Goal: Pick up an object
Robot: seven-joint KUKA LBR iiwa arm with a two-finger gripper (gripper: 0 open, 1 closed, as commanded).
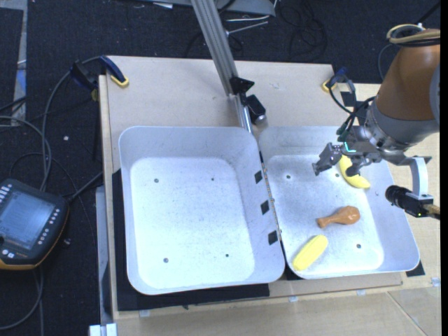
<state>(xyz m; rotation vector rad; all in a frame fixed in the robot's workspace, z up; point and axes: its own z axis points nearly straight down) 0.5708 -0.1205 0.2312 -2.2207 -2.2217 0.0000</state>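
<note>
- Reaching in from the right, the grey arm (413,82) w/ orange band hangs over the right bin (392,261), upper part.
- Gripper (341,161) sits low near the bin's back-right area; fingers look spread apart, nothing seen pinched btwn them.
- Yellow banana-like piece (355,179) lies just beside the gripper, partly hidden under it; contact – can't tell.
- Brown drumstick toy (339,218) lies mid-bin, nearer the front, apart from the gripper.
- Yellow corn-like piece (309,252) lies near the front edge, tilted, close to the drumstick but not touching.
- Left bin (140,145) sits alongside, touching the right bin at the middle seam.
- Teach pendant (24,219) rests on the floor at far left.
</note>
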